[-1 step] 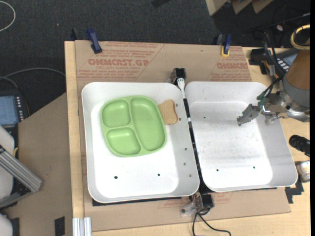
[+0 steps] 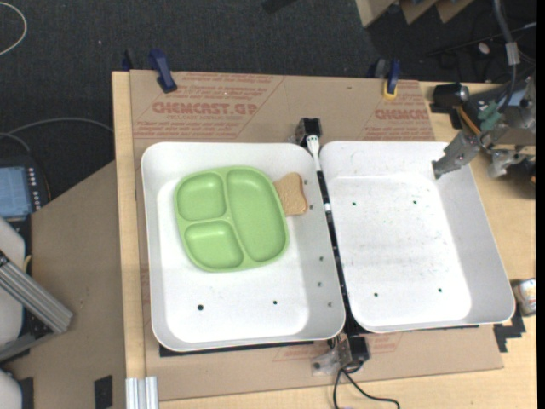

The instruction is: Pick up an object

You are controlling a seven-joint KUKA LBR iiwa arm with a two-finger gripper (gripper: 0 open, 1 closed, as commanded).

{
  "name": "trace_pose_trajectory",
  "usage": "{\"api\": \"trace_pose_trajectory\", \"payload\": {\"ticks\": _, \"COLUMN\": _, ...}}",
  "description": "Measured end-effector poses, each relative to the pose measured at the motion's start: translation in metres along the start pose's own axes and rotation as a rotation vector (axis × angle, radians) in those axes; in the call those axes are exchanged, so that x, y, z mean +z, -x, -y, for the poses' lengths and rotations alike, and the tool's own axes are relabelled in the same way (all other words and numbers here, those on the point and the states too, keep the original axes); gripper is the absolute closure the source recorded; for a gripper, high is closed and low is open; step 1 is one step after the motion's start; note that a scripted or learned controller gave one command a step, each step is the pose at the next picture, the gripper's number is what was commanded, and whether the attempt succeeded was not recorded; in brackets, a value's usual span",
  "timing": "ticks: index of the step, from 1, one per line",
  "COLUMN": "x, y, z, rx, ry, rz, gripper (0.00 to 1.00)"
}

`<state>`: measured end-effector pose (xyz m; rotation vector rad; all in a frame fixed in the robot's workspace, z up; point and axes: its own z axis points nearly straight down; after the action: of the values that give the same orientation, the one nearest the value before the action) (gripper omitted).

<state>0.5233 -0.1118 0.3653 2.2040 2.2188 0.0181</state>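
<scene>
A light green divided plate [image 2: 231,219] with three compartments lies in the left bin [image 2: 234,313], toward its back. A small tan slice that looks like toast [image 2: 292,194] rests against the plate's right rim, near the divider between the bins. My gripper [image 2: 449,159] hangs at the back right corner of the right bin [image 2: 409,254], far from both objects, and nothing is visibly held in it.
The two bins sit side by side on a brown board [image 2: 221,100] held by blue clamps [image 2: 162,71] at the back. Cables and hardware crowd the far right by the arm [image 2: 502,126]. A metal frame [image 2: 34,301] stands off the bench to the left.
</scene>
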Motion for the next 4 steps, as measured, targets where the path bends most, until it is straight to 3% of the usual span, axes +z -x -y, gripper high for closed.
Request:
{"api": "trace_pose_trajectory", "payload": {"ticks": 1, "x": -0.066, "y": -0.036, "z": 0.040, "rx": 0.002, "ry": -0.008, "rz": -0.002, "gripper": 0.00}}
{"api": "trace_pose_trajectory", "payload": {"ticks": 2, "x": -0.160, "y": -0.103, "z": 0.040, "rx": -0.002, "ry": -0.004, "rz": -0.003, "gripper": 0.00}}
{"api": "trace_pose_trajectory", "payload": {"ticks": 3, "x": -0.163, "y": 0.006, "z": 0.042, "rx": 0.018, "ry": -0.013, "rz": 0.003, "gripper": 0.00}}
{"api": "trace_pose_trajectory", "payload": {"ticks": 4, "x": -0.174, "y": 0.000, "z": 0.040, "rx": 0.007, "ry": -0.009, "rz": 0.002, "gripper": 1.00}}
